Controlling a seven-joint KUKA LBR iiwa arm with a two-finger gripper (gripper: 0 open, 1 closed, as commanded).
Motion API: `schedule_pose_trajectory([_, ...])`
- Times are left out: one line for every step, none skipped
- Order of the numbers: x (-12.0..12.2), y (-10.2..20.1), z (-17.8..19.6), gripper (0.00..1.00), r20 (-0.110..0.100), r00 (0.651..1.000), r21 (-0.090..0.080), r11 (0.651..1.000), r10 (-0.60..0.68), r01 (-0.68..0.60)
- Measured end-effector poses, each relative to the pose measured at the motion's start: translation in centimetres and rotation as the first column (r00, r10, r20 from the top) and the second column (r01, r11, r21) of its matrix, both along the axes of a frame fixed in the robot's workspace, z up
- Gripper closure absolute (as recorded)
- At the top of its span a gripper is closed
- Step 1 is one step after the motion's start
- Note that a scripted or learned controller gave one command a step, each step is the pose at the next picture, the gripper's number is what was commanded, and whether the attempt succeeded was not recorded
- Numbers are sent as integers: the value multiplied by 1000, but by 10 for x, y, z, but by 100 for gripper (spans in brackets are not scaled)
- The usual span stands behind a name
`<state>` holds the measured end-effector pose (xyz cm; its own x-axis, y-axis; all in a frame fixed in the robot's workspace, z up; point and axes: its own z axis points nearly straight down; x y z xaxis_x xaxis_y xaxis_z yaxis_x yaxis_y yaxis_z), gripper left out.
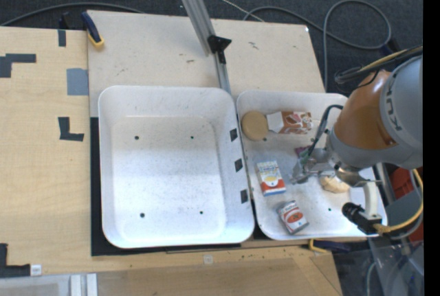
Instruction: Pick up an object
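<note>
1. Hand (306, 169) – down inside the right bin (275, 104), toward its right half, hanging under the grey arm (385, 123) with the orange band. Whether its fingers are apart or together, I cannot tell; the metal parts blur into each other.
2. Nothing visibly sits between the fingers. A small dark pink item (302, 150) lies just above the hand, partly hidden by it.
3. Just right of the hand – a pale tan lump (335, 184) on the bin floor, half under the wrist.
4. Left of the hand, near but apart: a small carton (271, 178) with a blue-white top and red-orange lower end, lying flat.
5. Below that, toward the near rim: a small red and white packet (293, 217), lying tilted.
6. Far end of the same bin: a round tan disc (254, 126) beside a white and red-brown packet (292, 122), the two touching or nearly so.
7. Left bin (113, 106) – white, speckled floor, rim against the right bin's rim.
8. Both bins rest on the desk (151, 47); a grey metal rail (196, 3) runs at a slant across it to the bins' junction.
9. A yellow and blue clamp (92, 29) sits at the desk's far left corner.
</note>
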<state>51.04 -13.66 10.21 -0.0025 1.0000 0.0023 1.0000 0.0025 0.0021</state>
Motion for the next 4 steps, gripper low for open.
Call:
schedule_pose_trajectory([-8,-6,55,100,1,1000,-3,1000,-2,2])
schedule_pose_trajectory([-3,-3,117,100,3,1000,-4,1000,0,0])
schedule_pose_trajectory([-1,-3,170,100,3,1000,-4,1000,-1,1])
schedule_pose_trajectory([21,41,170,100,-2,1000,-1,1000,4,-4])
